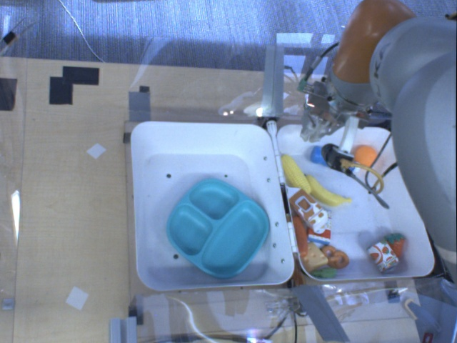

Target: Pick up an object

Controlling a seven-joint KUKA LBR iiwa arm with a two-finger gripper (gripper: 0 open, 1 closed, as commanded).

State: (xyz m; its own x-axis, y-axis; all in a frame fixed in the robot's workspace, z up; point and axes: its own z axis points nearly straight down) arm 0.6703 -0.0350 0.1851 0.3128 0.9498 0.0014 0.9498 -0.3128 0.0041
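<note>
A small printed can (383, 256) lies nearest in the right bin (413, 220), while the gripper (316, 130), whose opening I cannot tell, hovers at the far side beside the left yellow banana (295, 172), probably light, stiff and smooth, best taken across its middle.

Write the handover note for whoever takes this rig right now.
Claw: over the far end of the right bin, near the divider; nothing visibly held.
Things: bananas, orange ball and small carton lie in the right bin; blue divided plate in the left bin.
Done: nothing picked.
Left: grasp one object and lift it.
</note>
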